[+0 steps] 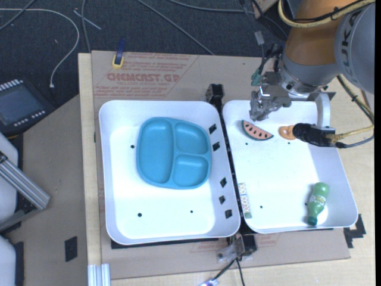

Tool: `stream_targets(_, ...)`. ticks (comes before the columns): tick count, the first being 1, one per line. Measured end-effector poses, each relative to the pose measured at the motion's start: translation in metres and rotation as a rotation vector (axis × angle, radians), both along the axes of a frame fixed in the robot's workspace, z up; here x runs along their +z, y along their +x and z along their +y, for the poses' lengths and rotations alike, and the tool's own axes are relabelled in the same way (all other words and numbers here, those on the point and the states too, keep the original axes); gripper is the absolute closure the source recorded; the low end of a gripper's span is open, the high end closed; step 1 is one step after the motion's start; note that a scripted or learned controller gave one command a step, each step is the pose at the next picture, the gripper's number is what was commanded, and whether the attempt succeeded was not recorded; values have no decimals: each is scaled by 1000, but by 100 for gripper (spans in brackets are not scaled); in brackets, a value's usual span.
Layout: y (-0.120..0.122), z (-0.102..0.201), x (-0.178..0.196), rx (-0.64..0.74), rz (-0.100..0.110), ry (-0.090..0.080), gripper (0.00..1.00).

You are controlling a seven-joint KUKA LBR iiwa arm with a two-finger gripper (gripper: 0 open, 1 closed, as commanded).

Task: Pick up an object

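Arm: KUKA iiwa reaches in from the right of the camera view; the orange band sits over the far right corner of the right bin.

Gripper: gripper hangs over the far left part of the right bin, pointed down, just above and beside the watermelon slice.

Jaws: cannot tell from this angle; the tip is a dark, cluttered shape against the white bin floor, and no gap or closure can be read.

Held object: nothing visibly between the tips. No grasp is claimed.

Likely target: watermelon slice toy, lying flat on the bin floor, rind side toward the near edge. It is the closest object to the gripper, so I judge it the probable pick.

Other candidates, right bin: a small orange piece just right of the slice, beside a black part of the arm's fittings; a green bottle lying near the near right corner, well apart from the gripper.

Left bin: left bin holds a blue divided plate, three compartments, lying flat.

Progress: early. The approach looks made or nearly made; all objects rest on bin floors.

Remaining: close on one object and lift it clear.

Risk: the slice is thin and flat, so the tips may slide over it.
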State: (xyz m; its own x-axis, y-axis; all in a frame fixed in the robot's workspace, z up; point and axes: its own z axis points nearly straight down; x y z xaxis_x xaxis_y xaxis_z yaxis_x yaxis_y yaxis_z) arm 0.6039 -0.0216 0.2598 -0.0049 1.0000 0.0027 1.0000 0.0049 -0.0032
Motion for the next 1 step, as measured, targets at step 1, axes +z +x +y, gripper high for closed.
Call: stream_targets(1, -26, 44, 0, 0, 1, 0, 100)
